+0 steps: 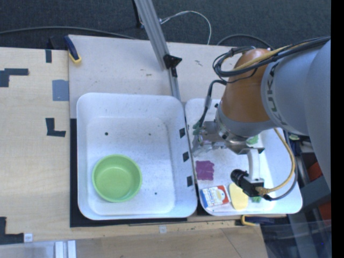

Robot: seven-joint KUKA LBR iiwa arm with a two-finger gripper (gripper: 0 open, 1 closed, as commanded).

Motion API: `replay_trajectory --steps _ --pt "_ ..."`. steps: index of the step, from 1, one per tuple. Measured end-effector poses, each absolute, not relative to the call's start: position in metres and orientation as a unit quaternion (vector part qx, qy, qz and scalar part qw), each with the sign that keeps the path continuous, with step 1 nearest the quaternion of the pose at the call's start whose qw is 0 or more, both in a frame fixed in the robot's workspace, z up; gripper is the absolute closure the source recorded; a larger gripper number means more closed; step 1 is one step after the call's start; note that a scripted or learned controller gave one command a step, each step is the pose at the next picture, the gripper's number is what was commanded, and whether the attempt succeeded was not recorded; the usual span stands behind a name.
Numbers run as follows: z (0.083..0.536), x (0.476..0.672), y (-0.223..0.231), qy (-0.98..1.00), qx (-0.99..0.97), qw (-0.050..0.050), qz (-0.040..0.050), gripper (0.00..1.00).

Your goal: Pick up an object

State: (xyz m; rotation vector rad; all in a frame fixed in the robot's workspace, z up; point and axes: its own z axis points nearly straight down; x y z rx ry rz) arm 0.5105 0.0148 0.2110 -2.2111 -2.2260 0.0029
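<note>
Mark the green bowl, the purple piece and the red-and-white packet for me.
green bowl (116, 178), camera view, on the middle of its inner floor.
purple piece (205, 169), camera view, on the centre of its top face.
red-and-white packet (214, 196), camera view, on the middle of its printed face.

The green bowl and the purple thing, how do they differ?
The green bowl is round and hollow, while the purple thing looks flat and roughly square. The bowl is clearly larger than the purple thing. The bowl lies in the left bin, far from the arm; the purple thing lies in the right bin, just below the gripper. Both rest on a white bin floor, unheld.
</note>
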Motion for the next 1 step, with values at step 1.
replay_trajectory --steps 1 --pt "0.2048 0.5041 0.0654 -0.710 -0.705 0.002 0.0011 1.00"
